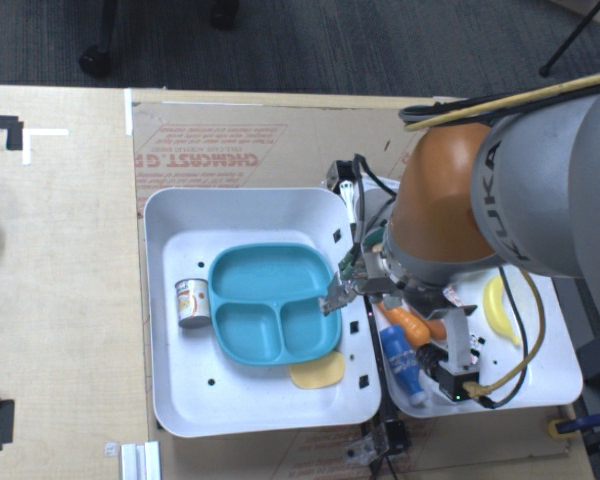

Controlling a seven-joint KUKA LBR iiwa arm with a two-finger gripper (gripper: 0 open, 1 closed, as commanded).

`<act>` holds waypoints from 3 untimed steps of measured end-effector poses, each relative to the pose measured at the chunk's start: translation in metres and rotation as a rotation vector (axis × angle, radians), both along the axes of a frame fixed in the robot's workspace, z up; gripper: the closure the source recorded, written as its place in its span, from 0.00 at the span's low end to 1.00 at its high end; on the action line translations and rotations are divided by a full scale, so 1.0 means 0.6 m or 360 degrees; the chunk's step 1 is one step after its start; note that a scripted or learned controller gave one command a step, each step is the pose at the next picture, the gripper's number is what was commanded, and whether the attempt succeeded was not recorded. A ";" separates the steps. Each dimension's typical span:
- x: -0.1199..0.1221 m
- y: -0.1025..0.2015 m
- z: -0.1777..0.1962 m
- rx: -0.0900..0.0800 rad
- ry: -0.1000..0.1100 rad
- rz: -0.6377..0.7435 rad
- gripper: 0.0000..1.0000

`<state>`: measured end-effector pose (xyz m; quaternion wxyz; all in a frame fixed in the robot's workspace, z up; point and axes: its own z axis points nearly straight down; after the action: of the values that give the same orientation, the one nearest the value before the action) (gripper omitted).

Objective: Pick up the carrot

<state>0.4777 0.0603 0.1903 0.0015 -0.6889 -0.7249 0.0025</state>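
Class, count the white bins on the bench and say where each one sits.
2. The left bin holds the teal tray and small can; the right bin lies partly under the arm, which may hide things.

A teal plastic divided tray [270, 301] lies in the middle of the left shallow white bin [170, 388]. A small silver tin can [191, 302] touches the tray's left edge. A flat pale yellow piece [318, 371] peeks from under the tray's near right corner. In the right white bin [560, 373], a blue bottle [400, 361] lies beside the left wall and a yellow banana-like shape [497, 306] towards the right.
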 end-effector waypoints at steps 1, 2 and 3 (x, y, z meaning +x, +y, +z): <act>0.003 -0.003 0.014 -0.0002 0.0001 -0.0010 1.00; 0.004 -0.109 0.107 -0.0002 -0.0013 0.0285 1.00; 0.004 -0.109 0.107 -0.0001 -0.0012 0.0285 0.00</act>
<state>0.4799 -0.0050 0.2546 -0.0016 -0.6214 -0.7835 0.0002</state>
